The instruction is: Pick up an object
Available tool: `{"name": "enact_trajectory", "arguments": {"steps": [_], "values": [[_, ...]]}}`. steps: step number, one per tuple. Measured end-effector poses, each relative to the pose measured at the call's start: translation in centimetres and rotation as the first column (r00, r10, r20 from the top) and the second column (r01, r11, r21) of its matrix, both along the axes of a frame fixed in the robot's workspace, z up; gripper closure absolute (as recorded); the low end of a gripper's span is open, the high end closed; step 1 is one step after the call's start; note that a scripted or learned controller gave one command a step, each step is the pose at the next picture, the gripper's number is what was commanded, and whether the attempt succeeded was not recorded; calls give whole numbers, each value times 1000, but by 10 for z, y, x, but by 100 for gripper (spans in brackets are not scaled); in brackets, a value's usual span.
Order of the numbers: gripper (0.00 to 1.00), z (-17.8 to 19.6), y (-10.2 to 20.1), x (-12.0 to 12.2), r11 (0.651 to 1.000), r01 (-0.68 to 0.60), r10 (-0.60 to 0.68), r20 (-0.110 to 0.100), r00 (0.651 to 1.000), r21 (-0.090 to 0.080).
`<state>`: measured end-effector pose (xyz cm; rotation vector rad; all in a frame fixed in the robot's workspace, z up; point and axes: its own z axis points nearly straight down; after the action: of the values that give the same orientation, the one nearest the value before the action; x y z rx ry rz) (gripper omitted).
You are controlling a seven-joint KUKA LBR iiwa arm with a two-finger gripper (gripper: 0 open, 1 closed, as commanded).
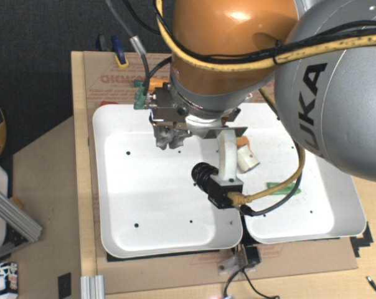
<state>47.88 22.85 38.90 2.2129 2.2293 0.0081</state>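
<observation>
My gripper (pixel 169 138) hangs over the back middle of the left bin (pixel 144 229), just above its white floor, with nothing visible in it. A small white object with an orange top (pixel 246 157) lies at the left side of the right bin (pixel 325 223), to the right of the gripper and close to the arm's white bracket. A thin green object (pixel 284 187) lies further right in that bin, partly crossed by a yellow cable. The arm's big orange and grey body hides the back of both bins.
A black coiled cable and plug (pixel 210 184) hang off the wrist over the ridge between the bins. A blue and yellow clamp (pixel 119 53) sits at the bench's back left edge. Grey aluminium framing (pixel 10 217) stands left of the bench.
</observation>
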Motion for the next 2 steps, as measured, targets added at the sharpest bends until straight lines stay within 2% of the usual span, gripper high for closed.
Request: {"name": "enact_trajectory", "arguments": {"steps": [1, 2], "values": [[100, 129, -4, 1, 1000, 6, -6, 11, 1000, 4], [100, 149, -115, 1, 1000, 20, -20, 4, 1000, -4]]}}
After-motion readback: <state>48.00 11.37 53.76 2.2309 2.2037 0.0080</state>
